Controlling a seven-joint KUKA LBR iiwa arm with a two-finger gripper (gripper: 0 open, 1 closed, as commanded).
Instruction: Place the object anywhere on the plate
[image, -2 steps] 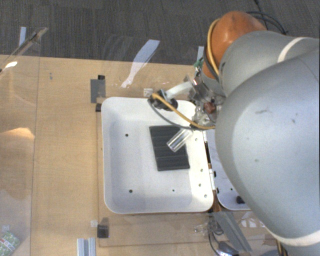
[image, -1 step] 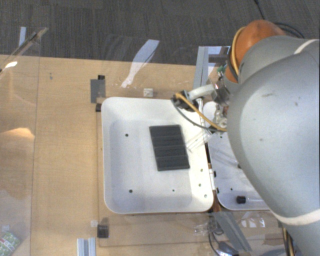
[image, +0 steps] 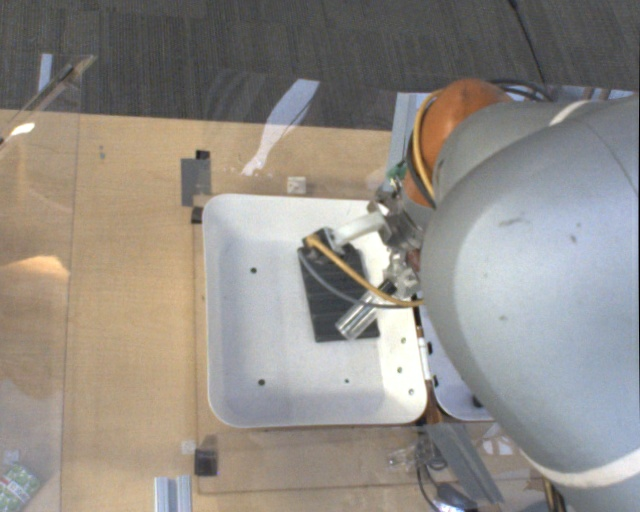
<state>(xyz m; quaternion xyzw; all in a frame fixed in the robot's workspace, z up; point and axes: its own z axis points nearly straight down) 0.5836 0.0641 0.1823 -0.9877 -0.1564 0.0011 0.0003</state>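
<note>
My gripper (image: 345, 312) hangs low over the right half of the left white bin (image: 250, 340), a dark block with a silver tip and a yellow cable running across it. I can make out no object under or beside it. The big grey arm (image: 540, 270) with its orange band (image: 455, 115) covers nearly all of the right bin. A white rounded rim (image: 457, 402) peeks out from under the arm at the lower right; whether it is the plate or the bin's edge I cannot say.
The bins sit on a tan wooden bench (image: 100, 300). Small black clamps stand at the left bin's far left corner (image: 199, 177) and near left corner (image: 205, 460). Strips of tape (image: 280, 120) lie behind the bin.
</note>
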